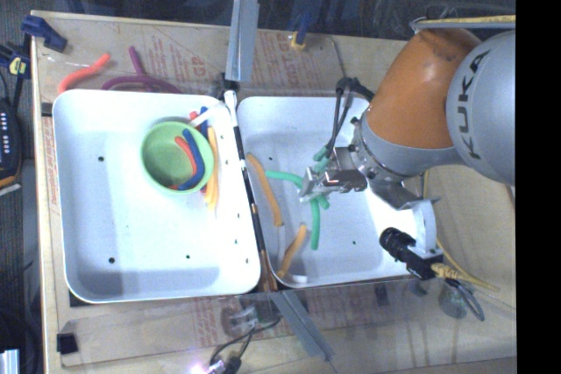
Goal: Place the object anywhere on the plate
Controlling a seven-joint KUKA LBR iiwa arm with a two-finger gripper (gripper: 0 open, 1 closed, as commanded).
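The gripper (317,186) hangs over the right bin (368,263), its fingers closed on a thin, bent green strip (294,178). Beside the gripper lie two orange sticks (266,188) and another green piece (315,223). Left of the right bin, the left bin (123,267) holds one green plate (166,155) bearing several coloured strips.

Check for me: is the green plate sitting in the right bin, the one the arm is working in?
No, the green plate sits in the left bin, while the gripper is over the right bin.
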